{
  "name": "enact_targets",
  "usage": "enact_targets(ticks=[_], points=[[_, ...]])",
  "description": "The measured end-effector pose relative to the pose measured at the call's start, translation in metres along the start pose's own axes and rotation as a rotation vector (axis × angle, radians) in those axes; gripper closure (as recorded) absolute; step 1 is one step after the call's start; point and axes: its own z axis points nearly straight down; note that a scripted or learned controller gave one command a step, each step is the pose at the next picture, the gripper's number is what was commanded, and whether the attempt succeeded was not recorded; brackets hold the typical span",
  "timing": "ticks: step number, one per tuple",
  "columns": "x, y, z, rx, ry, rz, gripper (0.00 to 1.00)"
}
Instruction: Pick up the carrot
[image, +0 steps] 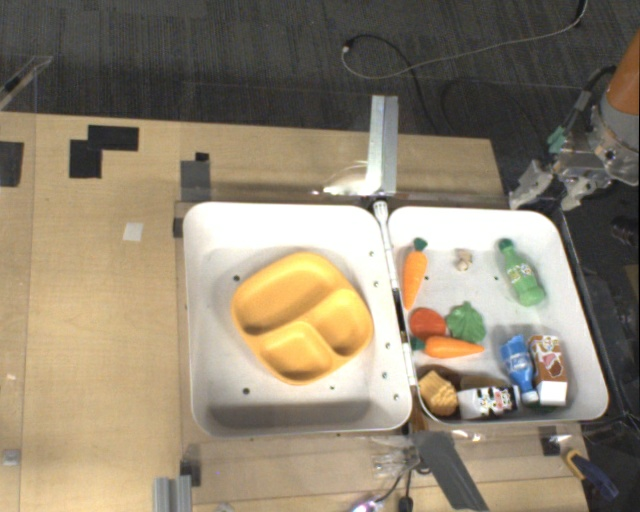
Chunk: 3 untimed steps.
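Two carrots lie in the right bin (570, 250). One carrot (413, 272) with a green top points up along the bin's left wall. The other carrot (452, 347) lies flat lower down, next to a red tomato (428, 322) and a green leafy piece (465, 321). My gripper (550, 188) hangs over the bin's far right corner, well away from both carrots. It is open, with nothing between its fingers.
The left bin (210, 250) holds a yellow divided plate (300, 315). The right bin also has a green bottle (520, 272), a blue bottle (516, 362), a small carton (549, 365), a bread piece (437, 391) and a white bottle (487, 401). A metal post (384, 140) stands behind the bins.
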Motion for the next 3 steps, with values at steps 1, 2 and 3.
enact_targets(ticks=[1,2,3], points=[[0.118,-0.015,-0.098,-0.005,0.001,-0.198,0.0],[0.207,-0.057,-0.17,-0.003,0.002,-0.033,0.0],[0.277,-0.06,-0.157,0.002,0.002,0.318,0.0]])
